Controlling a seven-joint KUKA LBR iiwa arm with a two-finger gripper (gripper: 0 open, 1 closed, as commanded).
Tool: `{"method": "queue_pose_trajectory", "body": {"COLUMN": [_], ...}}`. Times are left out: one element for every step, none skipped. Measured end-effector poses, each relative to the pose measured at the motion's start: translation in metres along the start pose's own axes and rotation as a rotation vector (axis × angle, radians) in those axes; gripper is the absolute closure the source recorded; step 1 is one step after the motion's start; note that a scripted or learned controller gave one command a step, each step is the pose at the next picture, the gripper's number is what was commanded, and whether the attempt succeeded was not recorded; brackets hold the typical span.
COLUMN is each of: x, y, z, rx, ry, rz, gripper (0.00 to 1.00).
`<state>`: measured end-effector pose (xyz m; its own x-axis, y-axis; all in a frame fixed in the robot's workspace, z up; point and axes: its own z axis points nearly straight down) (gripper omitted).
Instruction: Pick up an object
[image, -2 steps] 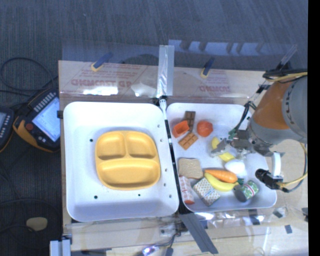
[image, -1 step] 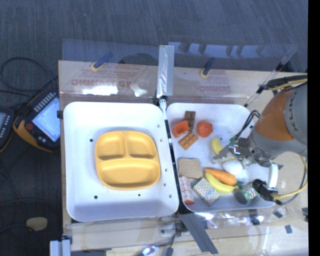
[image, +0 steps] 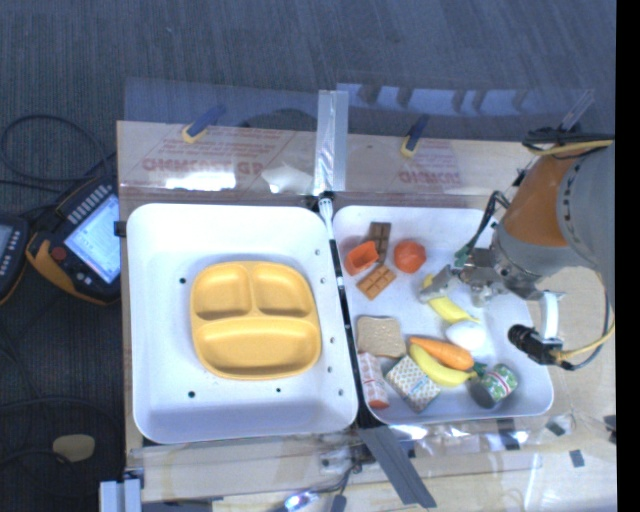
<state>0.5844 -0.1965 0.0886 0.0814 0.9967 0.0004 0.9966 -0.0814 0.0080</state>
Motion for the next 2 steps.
{"method": "queue_pose_trajectory", "body": {"x": [0.001,0.053], "y": [0.001,-0.027], "z": [-0.010,-0.107], "rx": [-0.003,0.010], "ry": [0.001,-0.001], "rz": [-0.001,-0.014], "gripper": [1.00,1.00]}}
